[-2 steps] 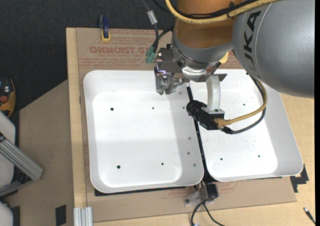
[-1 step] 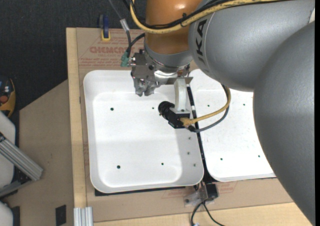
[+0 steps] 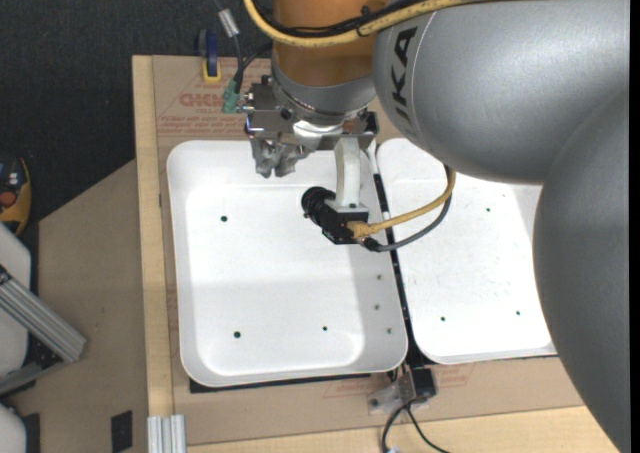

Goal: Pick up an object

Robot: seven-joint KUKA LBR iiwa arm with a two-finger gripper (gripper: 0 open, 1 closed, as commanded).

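Floor of the left bin (image 3: 280, 311) lies bare and white before me, wide room out to its rims. My gripper (image 3: 272, 163) hangs by its far rim; I cannot tell its state, and I see nothing held. Arm (image 3: 500, 61) covers much of the right bin (image 3: 480, 291).

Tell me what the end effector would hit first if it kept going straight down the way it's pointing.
Probably the bare white floor of the left bin near its back wall; the end effector has nothing visible beneath it, though depth is unclear.

On my grey arm (image 3: 520, 61) I read the dark letters "KA"; red print on the cardboard sheet (image 3: 150, 241) beneath my bins starts "CHEM", rest blurred
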